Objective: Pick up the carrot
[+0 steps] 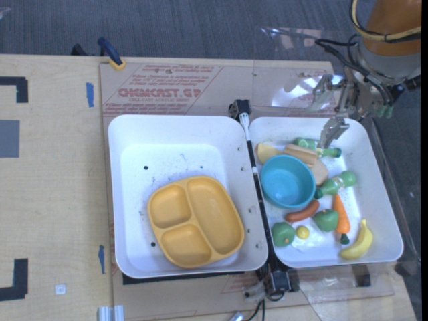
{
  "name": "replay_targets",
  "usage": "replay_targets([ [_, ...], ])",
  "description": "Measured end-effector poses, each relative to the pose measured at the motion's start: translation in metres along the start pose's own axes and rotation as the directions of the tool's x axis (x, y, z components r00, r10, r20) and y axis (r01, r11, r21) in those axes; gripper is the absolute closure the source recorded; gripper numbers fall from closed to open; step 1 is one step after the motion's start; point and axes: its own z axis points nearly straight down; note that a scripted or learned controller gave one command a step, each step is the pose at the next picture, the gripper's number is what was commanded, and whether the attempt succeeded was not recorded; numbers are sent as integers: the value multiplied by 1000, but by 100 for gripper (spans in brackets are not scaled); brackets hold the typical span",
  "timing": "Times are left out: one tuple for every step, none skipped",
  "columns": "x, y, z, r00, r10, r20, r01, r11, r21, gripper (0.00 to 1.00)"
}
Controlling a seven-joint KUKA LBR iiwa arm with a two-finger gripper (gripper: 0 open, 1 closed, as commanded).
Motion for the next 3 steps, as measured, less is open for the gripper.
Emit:
replay_targets([
  [46, -38, 28, 979, -206, -5, 206, 979, -2, 0],
  [92, -62, 114, 998, -68, -10, 68, 998, -3, 0],
  [108, -99, 178, 1000, -26, 5, 26, 1000, 2, 0],
])
